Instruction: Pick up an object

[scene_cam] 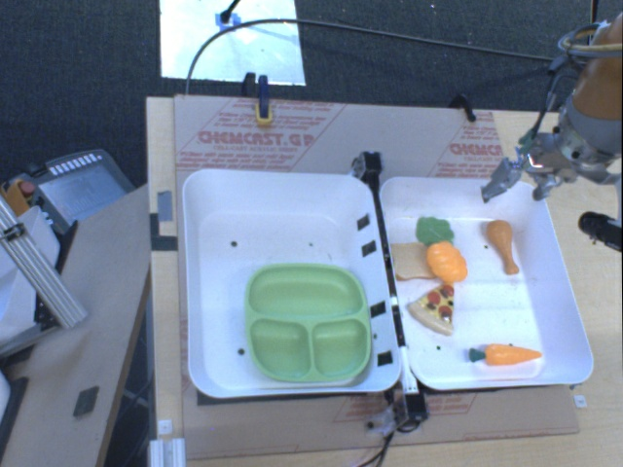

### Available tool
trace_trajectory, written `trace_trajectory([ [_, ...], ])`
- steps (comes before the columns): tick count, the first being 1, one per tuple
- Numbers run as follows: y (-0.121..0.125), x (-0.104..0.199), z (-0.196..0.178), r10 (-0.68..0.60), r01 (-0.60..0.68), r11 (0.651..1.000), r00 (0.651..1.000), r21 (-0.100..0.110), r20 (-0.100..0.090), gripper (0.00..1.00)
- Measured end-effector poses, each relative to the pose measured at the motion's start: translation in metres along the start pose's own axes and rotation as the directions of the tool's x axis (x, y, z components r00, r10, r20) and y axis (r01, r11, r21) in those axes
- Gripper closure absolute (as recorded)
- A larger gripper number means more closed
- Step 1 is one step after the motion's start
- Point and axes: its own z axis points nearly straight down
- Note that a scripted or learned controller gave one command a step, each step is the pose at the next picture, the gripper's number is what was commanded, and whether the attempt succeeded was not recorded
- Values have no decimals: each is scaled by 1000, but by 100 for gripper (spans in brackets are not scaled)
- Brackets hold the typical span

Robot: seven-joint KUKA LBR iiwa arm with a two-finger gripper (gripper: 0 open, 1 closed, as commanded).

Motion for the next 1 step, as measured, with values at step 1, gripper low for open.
trace_trajectory([
  [1, -7, 6, 46, 3, -3, 1000, 1000, 0, -1, 0],
])
